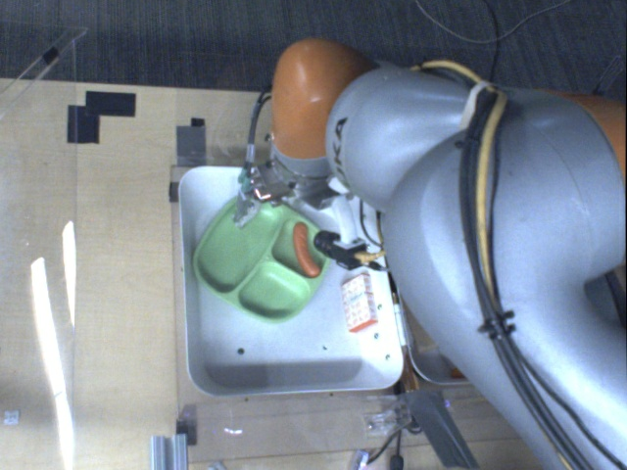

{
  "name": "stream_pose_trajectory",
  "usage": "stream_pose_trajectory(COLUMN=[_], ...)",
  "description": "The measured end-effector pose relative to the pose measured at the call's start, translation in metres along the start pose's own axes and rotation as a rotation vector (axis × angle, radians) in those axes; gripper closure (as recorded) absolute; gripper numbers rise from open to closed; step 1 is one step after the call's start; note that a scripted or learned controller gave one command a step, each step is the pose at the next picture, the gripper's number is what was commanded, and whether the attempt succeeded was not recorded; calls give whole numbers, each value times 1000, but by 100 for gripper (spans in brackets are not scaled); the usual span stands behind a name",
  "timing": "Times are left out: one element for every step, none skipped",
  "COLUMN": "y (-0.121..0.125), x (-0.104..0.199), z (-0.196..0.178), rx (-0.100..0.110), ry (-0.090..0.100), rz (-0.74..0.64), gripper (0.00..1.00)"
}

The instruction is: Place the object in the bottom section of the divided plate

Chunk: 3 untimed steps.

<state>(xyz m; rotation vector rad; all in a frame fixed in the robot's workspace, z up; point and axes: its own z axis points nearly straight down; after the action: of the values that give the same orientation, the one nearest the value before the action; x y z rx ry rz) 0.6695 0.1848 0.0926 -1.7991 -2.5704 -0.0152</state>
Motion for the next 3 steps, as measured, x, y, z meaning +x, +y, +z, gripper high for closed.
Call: stream_pose_trajectory(y=[-12, -40, -43], x=[-1, -8, -104], z=[-1, -3, -96], rx=[-7, -21, -3], ry=[-10, -11, -11], rz=[-212, -362, -223], gripper=[0, 0, 0])
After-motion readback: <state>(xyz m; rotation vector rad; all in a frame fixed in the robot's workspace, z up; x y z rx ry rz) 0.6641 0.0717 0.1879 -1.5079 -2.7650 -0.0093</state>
